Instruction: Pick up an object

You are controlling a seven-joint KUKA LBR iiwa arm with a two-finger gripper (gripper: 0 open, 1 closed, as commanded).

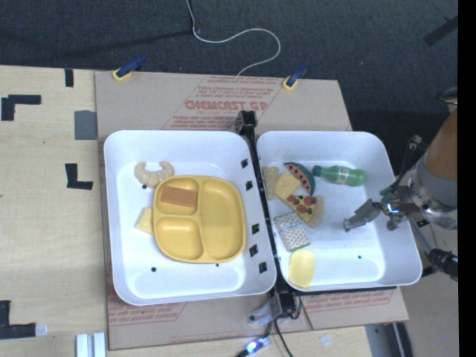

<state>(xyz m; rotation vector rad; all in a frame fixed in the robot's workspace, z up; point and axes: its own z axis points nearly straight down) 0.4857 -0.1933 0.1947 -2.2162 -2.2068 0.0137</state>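
My gripper (370, 222) hangs over the right side of the right bin (372, 270), open, with nothing between its fingers. One finger (358, 217) points left toward the bin's middle. The toys lie to its left: a green bottle (339, 174) at the back, a watermelon slice (301, 176), a yellow cheese wedge (285, 187), a pizza slice (307, 207), a patterned square piece (291, 231) and a pale yellow oval piece (301, 267) at the front. None of them touches the gripper.
The left bin (123, 266) holds a yellow divided plate (208, 225) with a brown toast slice (178, 195) in one section, a beige curved pastry (152, 172) and a small yellow wedge (143, 220). A black divider (259, 214) joins the bins.
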